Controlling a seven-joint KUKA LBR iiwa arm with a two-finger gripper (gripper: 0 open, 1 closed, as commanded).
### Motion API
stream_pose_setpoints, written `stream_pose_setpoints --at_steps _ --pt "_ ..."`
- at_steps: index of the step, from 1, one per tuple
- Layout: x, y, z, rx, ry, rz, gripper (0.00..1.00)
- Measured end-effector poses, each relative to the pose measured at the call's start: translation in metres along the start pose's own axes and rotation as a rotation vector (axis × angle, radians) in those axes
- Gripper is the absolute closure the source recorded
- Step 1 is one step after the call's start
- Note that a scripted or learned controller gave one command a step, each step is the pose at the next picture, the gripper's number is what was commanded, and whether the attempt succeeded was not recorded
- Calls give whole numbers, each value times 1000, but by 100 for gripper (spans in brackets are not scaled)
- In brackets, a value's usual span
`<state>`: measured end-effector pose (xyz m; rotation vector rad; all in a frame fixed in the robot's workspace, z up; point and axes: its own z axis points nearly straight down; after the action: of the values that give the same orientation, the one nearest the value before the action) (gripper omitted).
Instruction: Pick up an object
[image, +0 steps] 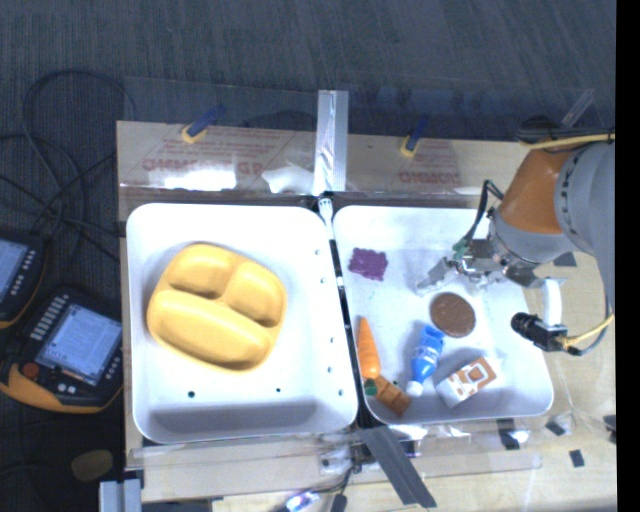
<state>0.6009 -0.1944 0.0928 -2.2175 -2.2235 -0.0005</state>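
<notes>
The right bin (500, 222) holds several small objects. A purple lump (368, 264) lies at its back left, and a brown disc (454, 315) rests near the middle. Along the left wall lies an orange carrot (368, 348), with a brown piece (392, 396) at its front end. A blue and white bottle (425, 357) and a white and orange box (468, 380) sit toward the front. My gripper (448, 272) hangs low over the right bin, just behind the brown disc and right of the purple lump. I see nothing held in it.
A large yellow bread-shaped object (216, 305) takes up much of the left bin (160, 400). A raised divider (340, 300) separates the two bins. The grey arm with its orange band (530, 195) reaches in over the right bin's back right corner. A black cable end (530, 326) hangs by the right wall.
</notes>
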Motion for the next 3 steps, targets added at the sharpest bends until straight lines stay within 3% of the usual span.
stream_pose_setpoints --at_steps 1,2,3 --pt "38 -50 3 -12 -7 -83 0" --pt "39 -49 -5 -12 -3 -84 100" --pt "47 -44 3 -10 -4 -107 100"
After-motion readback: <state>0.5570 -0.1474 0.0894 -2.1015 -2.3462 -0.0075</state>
